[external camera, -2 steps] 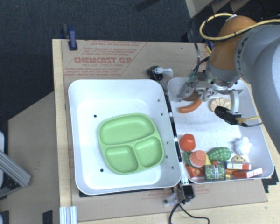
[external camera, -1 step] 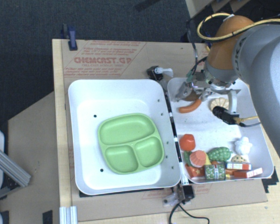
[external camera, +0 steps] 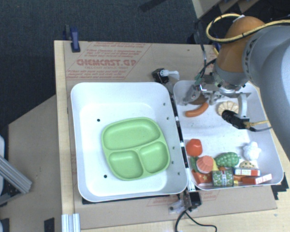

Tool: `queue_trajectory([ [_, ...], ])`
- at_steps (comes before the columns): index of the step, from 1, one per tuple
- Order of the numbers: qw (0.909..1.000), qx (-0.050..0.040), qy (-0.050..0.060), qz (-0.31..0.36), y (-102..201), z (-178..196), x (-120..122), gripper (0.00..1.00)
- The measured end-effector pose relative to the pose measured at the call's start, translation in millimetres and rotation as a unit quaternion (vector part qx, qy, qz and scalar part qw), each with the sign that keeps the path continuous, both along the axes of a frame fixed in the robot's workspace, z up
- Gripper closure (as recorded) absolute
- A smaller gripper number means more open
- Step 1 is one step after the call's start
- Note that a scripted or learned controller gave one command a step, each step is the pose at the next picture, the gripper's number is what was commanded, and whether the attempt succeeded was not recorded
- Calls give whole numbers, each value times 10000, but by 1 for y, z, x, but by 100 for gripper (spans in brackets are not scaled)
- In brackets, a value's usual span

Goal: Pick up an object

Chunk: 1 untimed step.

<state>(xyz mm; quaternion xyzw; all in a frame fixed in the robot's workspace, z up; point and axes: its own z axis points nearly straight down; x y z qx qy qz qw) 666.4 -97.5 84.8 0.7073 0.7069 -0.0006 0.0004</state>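
We see the pincer [external camera: 209,96] low over the far end of the right bin [external camera: 266,144], just above a sausage [external camera: 197,111]; we cannot tell its state. Toy foods [external camera: 221,167] cluster at the near end. A green tray [external camera: 134,148] lies in the left bin [external camera: 87,105].

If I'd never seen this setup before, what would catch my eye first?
Probably the big grey arm with its orange band, reaching in from the right over the far end of the right bin. Next, the green divided plate lying alone in the left bin, and the heap of toy food at the right bin's near end.
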Motion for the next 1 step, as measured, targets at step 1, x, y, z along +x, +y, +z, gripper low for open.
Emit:
queue_trajectory([
  [1, 10000, -1, 4, 3, 0, 11, 0, 100],
])
